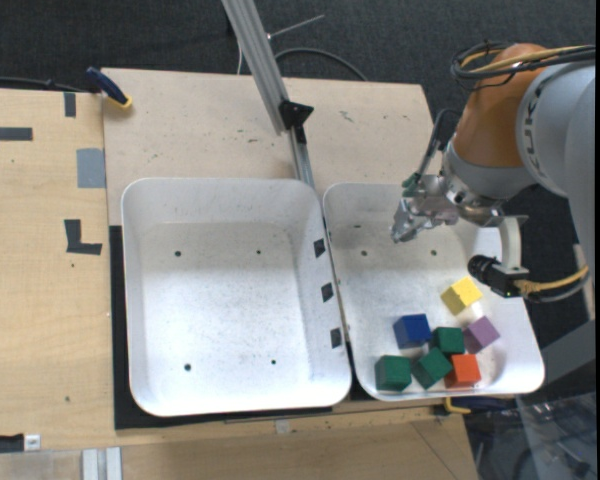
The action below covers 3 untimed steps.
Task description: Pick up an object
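Near edge of right bin (352, 268): cluster of blocks packed into the near right corner — green block (393, 372), second green (432, 366), orange block (465, 369), blue block (412, 329), purple block (481, 332), yellow block (462, 293) a little farther, by the right wall. Most touch neighbours; yellow and blue have the freest faces. Tool (408, 223) hangs over the far half of the same bin, nothing between its tips; how wide they stand I cannot tell. The blocks lie nearward and slightly right of it. Bare floor between gives descent room; right wall and near rim crowd the cluster. Left bin (140, 268) bare, on the desk (180, 118).
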### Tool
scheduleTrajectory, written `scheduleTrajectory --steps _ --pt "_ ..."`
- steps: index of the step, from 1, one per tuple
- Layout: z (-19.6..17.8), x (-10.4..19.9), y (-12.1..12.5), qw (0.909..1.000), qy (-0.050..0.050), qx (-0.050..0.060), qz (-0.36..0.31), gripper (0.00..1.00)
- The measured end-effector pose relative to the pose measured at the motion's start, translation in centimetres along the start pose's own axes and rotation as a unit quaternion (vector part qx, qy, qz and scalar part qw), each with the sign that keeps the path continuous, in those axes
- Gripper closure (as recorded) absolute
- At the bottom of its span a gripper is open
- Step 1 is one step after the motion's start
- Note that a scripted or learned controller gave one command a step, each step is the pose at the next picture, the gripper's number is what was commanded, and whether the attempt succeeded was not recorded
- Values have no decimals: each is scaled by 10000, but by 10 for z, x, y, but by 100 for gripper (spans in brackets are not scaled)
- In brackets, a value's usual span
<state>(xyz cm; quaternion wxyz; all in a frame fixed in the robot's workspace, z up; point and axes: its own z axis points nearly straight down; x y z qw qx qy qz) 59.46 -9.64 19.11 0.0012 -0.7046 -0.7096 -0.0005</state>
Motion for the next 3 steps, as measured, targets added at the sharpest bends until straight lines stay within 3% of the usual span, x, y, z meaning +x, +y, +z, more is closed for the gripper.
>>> scheduleTrajectory --steps 3 --pt "-38 175 24 10000 1 -4 0 100"
